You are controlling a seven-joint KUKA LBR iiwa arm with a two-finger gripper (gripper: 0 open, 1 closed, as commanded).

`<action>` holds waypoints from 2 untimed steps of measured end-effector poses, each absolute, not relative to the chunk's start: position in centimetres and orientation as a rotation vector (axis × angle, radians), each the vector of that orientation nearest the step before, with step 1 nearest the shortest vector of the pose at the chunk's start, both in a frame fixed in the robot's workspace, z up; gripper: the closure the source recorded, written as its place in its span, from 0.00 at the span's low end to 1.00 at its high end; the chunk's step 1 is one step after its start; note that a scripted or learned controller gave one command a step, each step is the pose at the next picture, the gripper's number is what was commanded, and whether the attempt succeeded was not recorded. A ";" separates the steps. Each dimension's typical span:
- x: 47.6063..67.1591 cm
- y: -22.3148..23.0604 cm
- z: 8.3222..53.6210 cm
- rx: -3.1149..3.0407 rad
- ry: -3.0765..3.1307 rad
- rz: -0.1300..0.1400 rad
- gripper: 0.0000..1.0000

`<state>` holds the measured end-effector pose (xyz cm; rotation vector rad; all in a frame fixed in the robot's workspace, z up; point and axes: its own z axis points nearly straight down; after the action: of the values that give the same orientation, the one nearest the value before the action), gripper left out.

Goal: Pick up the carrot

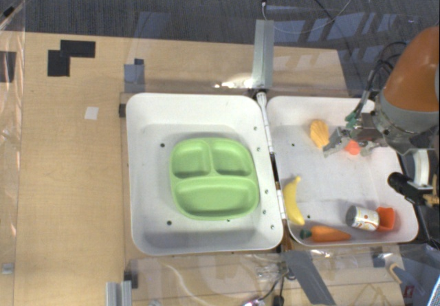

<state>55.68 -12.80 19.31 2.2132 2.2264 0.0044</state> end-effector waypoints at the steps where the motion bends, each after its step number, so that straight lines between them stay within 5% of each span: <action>1: 63.9 -13.8 22.9 2.279 2.154 0.007 0.00; 2: 60.7 -15.0 9.6 2.280 2.155 0.007 0.00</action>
<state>60.73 -15.04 9.57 2.2799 2.1549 0.0068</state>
